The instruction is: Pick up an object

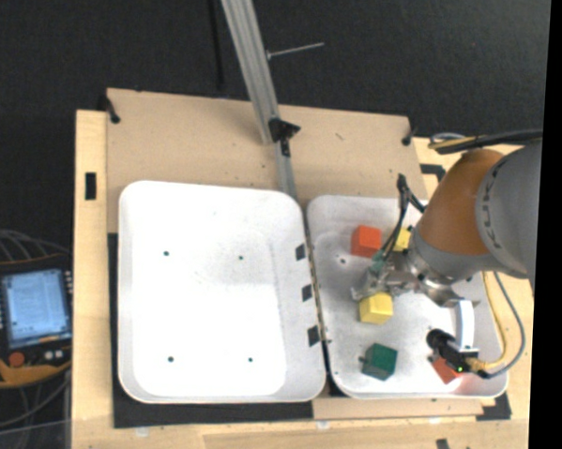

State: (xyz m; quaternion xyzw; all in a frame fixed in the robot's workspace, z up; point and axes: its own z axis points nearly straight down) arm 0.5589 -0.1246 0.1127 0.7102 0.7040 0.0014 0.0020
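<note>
The right bin (335, 362) holds several small blocks. An orange block (366, 240) lies near its back, a yellow block (375, 308) in the middle and a green block (379, 361) near the front. A red piece (441, 371) sits at the front right, and a second yellow piece (403, 240) peeks out beside the arm. My gripper (376, 282) hangs low over the bin's middle, right behind the yellow block and in front of the orange one. The arm's wrist hides most of the gripper.
The left bin (212, 290) lies beside the right one. A grey pole (256, 67) slants up from the bench's back. The arm (469, 215) covers the right bin's back right. A pendant with a screen (28, 309) lies off the bench at left.
</note>
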